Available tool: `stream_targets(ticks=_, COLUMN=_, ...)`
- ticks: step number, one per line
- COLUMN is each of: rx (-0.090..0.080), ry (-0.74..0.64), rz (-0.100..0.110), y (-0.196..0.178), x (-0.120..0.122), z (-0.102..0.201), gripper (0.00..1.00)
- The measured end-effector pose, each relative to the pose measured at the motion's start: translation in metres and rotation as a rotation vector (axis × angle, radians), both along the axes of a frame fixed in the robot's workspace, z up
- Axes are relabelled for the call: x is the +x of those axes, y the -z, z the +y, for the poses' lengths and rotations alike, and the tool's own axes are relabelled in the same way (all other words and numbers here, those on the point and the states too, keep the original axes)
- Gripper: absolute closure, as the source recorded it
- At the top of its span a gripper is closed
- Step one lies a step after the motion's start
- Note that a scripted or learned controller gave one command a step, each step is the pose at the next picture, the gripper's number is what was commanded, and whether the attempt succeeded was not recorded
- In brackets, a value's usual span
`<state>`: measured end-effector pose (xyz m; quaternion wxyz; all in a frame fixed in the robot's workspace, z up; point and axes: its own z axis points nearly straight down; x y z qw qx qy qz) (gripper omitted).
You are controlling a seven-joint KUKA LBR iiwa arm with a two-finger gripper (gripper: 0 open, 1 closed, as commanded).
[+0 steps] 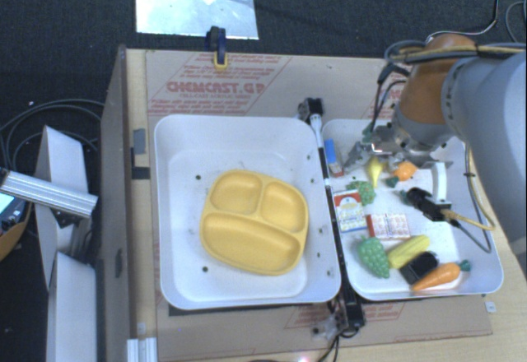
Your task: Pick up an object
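The arm reaches into the right bin (486, 270), and the gripper (380, 156) hangs low at that bin's far end, directly over a small yellow banana-like toy (375, 172). Whether it is released or clenched cannot be told from here, because the wrist covers it.

The yellow toy looks like the target of this try. To grasp it well, the gripper should come down centred across its narrow width. An orange piece (403, 172) lies just beside it on the right, and a small green piece (363, 190) sits near it below, so a skewed descent would likely nudge them.

Room is tight. The divider between the 2 bins and a blue item (332, 156) stand close on the left. Other toys crowd the near end: a red-and-white carton (349, 211), green grapes (372, 257), a corn cob (409, 251) and a carrot (438, 276). A straight vertical lift seems safest. The left bin (177, 212) holds 1 yellow divided plate (254, 220), with bare floor around it.
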<state>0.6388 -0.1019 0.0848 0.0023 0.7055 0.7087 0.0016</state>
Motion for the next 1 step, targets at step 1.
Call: stream_targets(ticks=1, rx=0.002, ry=0.0, rz=0.004, y=-0.0104, x=-0.0017, z=0.0002, gripper=1.0)
